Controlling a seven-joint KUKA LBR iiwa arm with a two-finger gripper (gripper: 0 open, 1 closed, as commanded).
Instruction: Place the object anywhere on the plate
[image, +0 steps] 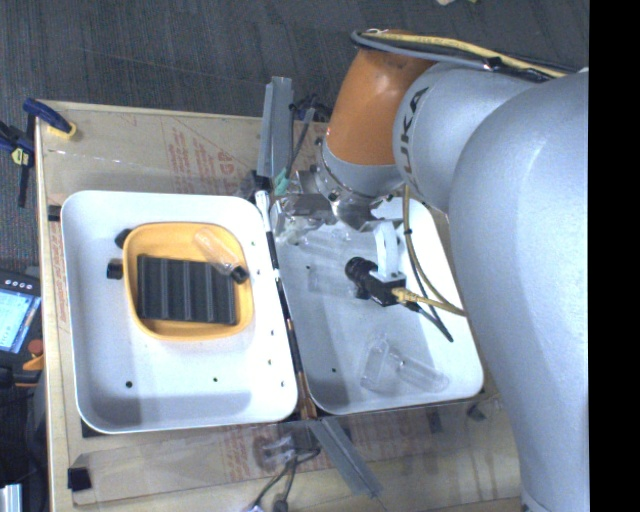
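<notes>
Overhead, claw (298, 224) at top-left corner of right bin (330, 350), grip unclear, plate (160, 238) leftward.

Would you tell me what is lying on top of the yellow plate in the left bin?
On the yellow plate lies a dark ribbed block, with a clear object across its far right corner. The block hides the plate's middle.

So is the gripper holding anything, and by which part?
Cannot tell: the gripper hangs over a corner of the shallow white right bin, too blurred to judge.
</notes>
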